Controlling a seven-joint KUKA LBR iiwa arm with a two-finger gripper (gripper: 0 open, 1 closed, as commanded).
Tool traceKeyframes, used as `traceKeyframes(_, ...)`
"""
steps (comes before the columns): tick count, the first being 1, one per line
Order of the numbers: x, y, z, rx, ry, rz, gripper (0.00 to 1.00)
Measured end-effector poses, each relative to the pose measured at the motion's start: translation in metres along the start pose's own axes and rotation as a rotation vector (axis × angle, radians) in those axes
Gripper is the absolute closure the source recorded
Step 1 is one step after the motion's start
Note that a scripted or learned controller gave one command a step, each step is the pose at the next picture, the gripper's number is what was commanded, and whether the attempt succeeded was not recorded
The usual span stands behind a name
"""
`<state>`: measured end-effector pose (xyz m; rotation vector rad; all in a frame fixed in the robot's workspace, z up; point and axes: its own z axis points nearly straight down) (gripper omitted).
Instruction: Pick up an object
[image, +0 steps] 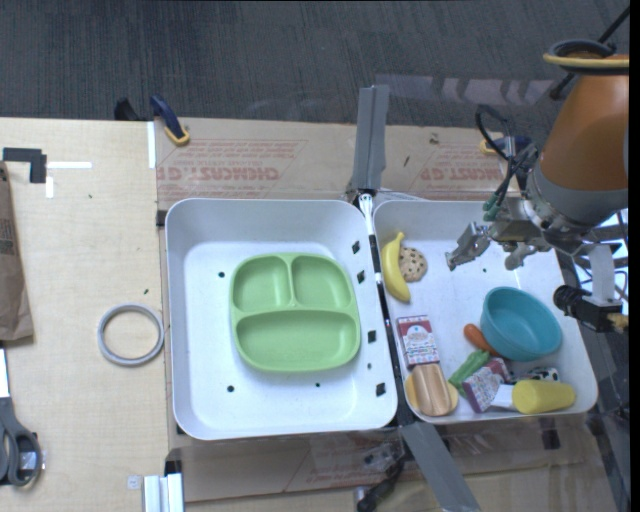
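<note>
While the gripper (487, 250) hangs over the right bin (440, 225), you see its jaws apart, holding nothing.

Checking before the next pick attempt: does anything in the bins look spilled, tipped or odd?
Nothing spilled or damaged. The right bin is crowded along its near edge, with the blue bowl tilted. The green tray lies flat in the left bin.

Bright, even light; soft focus
</note>
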<state>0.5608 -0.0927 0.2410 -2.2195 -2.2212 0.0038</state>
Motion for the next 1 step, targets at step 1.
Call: traceKeyframes(1,-0.0905,-0.0104,0.1169,-0.001,0.001,-0.127,0.00)
